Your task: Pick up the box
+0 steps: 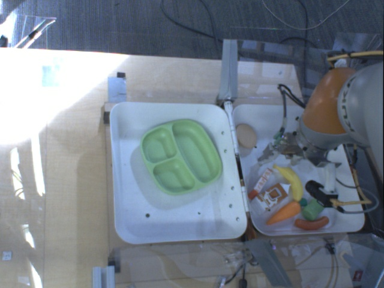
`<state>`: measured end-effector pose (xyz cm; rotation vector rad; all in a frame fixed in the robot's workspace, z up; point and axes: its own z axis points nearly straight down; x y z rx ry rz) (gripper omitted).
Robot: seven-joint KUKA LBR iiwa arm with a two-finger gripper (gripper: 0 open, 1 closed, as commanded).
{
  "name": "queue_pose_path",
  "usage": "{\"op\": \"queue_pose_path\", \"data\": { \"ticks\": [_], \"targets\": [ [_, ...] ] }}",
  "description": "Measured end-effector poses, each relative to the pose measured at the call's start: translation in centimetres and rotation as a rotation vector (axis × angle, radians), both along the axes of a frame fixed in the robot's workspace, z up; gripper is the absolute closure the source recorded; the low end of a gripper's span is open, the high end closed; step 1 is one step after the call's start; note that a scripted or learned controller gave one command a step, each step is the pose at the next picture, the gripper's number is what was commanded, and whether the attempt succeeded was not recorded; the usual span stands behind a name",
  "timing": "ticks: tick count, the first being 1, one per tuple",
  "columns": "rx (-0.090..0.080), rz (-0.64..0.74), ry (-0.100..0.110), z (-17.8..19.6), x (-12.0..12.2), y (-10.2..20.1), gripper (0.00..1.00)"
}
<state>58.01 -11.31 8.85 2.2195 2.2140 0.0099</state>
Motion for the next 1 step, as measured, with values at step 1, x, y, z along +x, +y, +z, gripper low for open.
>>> {"op": "queue_pose_path", "data": {
  "ticks": [1],
  "targets": [
    [-0.003, 0.026, -0.001, -0.14, 5.52, -3.7, 0.0]
  ]
}}
